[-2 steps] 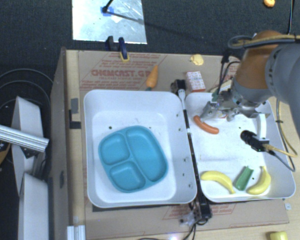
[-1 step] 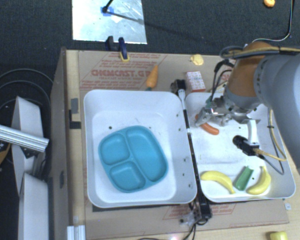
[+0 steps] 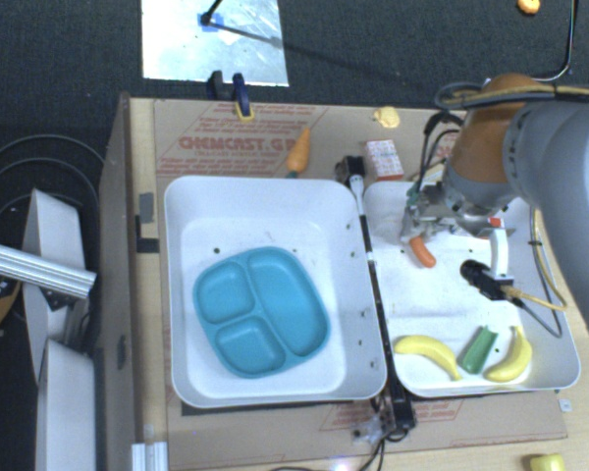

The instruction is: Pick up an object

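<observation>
Nearest us, in the right white bin (image 3: 560, 366), lie two yellow plastic bananas (image 3: 427, 353), light and slippery. Farther back lies a small orange carrot-shaped toy (image 3: 423, 253), stiff and light, best pinched across its middle. Just beyond it hangs our gripper (image 3: 419, 226); we cannot tell its state.

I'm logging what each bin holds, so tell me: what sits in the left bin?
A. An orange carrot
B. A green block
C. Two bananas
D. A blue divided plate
D: the blue divided plate lies in the left bin, while the bananas and green block lie in the right bin.
</observation>
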{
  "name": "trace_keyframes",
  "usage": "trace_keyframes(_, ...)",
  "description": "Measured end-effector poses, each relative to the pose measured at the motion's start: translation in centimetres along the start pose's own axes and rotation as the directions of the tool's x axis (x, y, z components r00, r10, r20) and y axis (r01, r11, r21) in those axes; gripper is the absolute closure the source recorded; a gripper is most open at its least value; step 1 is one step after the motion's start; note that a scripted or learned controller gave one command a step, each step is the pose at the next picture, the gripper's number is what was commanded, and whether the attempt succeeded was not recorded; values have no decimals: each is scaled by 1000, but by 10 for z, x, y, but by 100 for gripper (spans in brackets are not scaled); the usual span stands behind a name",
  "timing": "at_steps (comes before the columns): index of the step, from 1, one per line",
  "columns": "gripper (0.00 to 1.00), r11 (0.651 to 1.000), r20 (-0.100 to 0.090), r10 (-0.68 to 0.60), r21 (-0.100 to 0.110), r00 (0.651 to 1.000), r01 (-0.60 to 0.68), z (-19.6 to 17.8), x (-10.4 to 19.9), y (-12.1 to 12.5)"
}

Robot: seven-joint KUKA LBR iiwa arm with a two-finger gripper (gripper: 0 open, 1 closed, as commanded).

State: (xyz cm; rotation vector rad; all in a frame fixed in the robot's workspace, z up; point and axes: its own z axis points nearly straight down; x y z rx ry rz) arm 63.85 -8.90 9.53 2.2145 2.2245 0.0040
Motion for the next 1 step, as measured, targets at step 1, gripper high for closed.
trace_keyframes(1,100,1000,-3,-4,4,1000,4,-92,77,-56)
